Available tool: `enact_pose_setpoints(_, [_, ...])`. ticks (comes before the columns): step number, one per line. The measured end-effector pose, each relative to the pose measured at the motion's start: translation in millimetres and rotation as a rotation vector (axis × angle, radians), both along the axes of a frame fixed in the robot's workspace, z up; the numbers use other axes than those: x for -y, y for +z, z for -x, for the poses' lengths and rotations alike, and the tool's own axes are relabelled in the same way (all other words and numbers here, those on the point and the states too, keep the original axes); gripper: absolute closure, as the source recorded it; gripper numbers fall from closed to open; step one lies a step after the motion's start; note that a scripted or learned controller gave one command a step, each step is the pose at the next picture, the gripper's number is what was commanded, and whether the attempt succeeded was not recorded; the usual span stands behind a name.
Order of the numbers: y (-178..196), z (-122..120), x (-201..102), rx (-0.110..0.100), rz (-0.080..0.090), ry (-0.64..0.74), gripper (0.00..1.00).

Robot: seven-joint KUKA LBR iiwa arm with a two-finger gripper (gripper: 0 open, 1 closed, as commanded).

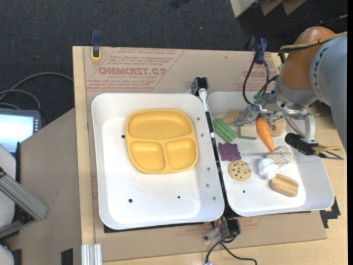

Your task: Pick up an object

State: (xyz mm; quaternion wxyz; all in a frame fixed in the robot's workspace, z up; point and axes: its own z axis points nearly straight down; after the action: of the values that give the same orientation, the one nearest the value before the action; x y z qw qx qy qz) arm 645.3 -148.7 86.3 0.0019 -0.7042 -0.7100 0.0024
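**Tool low over the right bin, near the carrot — grip unclear**

My tool sits at the back of the right bin, just above the top end of the carrot. I cannot tell whether it is released or clenched; the wrist hides that part, and I see nothing clearly caught in it.

The carrot lies slanted, thick end toward the tool, with a waffle-patterned piece just beside it on the left. The green beans lie farther left by the bin wall. Purple piece and cookie are nearer the front, white item and bread roll toward the front right.

My judgement: the carrot is the nearest target. To do it well I'd straddle it across its narrow width, not lengthwise, come straight down, and keep clear of the waffle piece. Lift slowly; a tapered shape can slip.

The left bin holds a yellow divided plate. Both bins rest on the desk.
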Motion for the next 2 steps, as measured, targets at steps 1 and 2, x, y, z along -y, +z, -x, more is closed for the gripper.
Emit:
enact_pose_setpoints(1, [15.9, -1.2, 5.4, 0.016, 0.008, -0.009, 1.0])
enact_pose_setpoints(2, [7.9, 31.0, -29.7, 0.023, 0.006, -0.009, 1.0])
